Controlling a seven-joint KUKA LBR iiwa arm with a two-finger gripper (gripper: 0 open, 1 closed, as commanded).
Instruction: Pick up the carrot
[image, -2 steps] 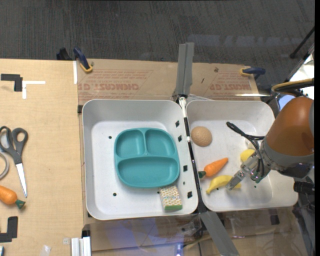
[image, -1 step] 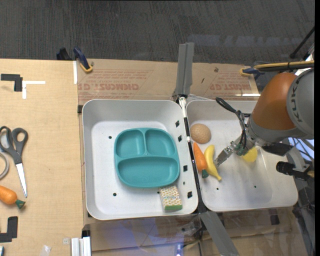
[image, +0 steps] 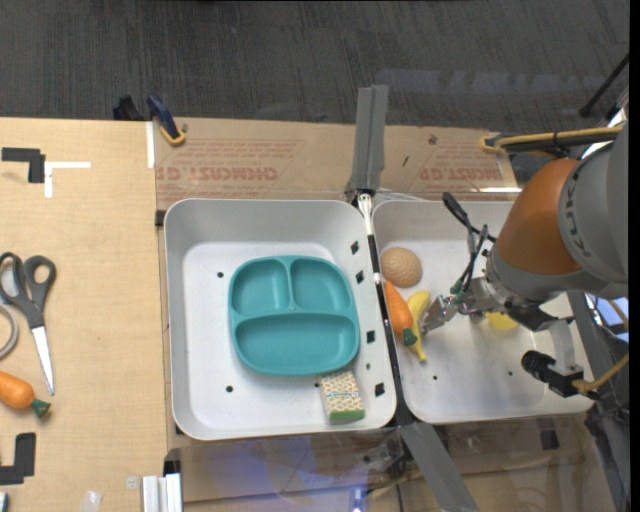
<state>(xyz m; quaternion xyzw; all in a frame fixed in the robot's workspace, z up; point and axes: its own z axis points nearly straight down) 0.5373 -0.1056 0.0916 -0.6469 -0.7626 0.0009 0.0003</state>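
The carrot (image: 399, 311) lies tight against the right bin's (image: 470, 400) left wall, so no room opens at its nine o'clock side. A banana (image: 415, 322) crowds it at four o'clock and a tan egg-shaped ball (image: 401, 267) sits at twelve. Bare bin floor lies toward five o'clock.

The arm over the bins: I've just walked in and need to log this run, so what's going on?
The grey arm reaches into the right bin, its gripper low beside the carrot, which lies against the bin's left wall next to a banana and an egg. Nothing is lifted yet. The left bin holds a teal divided plate and a sponge.
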